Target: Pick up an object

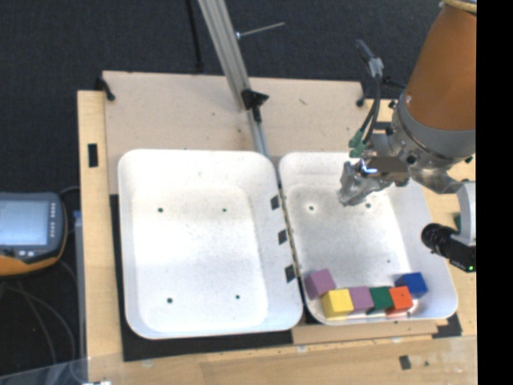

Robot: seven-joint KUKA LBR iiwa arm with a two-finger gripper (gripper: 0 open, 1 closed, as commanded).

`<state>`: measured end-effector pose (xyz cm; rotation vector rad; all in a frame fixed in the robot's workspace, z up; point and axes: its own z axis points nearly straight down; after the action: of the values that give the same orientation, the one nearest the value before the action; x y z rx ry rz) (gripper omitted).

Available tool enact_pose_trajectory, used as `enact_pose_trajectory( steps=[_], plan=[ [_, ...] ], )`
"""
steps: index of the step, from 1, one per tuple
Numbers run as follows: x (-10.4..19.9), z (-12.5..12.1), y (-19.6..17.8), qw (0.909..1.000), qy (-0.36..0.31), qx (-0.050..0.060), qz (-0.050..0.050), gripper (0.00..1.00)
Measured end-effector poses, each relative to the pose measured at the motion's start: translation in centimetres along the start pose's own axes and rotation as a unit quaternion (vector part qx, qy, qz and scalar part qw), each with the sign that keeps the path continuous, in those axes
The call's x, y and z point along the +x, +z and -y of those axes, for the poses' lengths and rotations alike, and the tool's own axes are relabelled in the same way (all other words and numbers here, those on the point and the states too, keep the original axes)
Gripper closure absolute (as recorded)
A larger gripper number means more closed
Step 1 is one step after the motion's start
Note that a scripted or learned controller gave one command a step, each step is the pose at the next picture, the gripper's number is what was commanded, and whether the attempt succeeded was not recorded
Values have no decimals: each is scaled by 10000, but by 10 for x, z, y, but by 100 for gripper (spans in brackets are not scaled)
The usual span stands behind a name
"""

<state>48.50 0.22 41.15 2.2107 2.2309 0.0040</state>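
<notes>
Coloured blocks [365, 297], clustered along right bin's [417, 223] near edge

The surface [184, 111] is a pale wooden board, bare along its far strip beyond the claw [353, 189]. Two shallow white bins rest directly on it, side by side and touching along their inner edges. The right bin [417, 223] lies beneath the claw; the left bin [192, 239] lies well to the claw's left. A black mat [208, 345] shows under the bins' near edge. A slanted aluminium rail [228, 50] meets the surface behind the bins, left of the claw.
</notes>
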Motion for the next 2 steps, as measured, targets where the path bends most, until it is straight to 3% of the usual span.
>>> enact_pose_trajectory(
  steps=[1,2],
  plan=[
    [-46,-9,-23,10000,61,-12,18,100],
    [-45,-10,-34,10000,20,-18,21,100]
  ],
)
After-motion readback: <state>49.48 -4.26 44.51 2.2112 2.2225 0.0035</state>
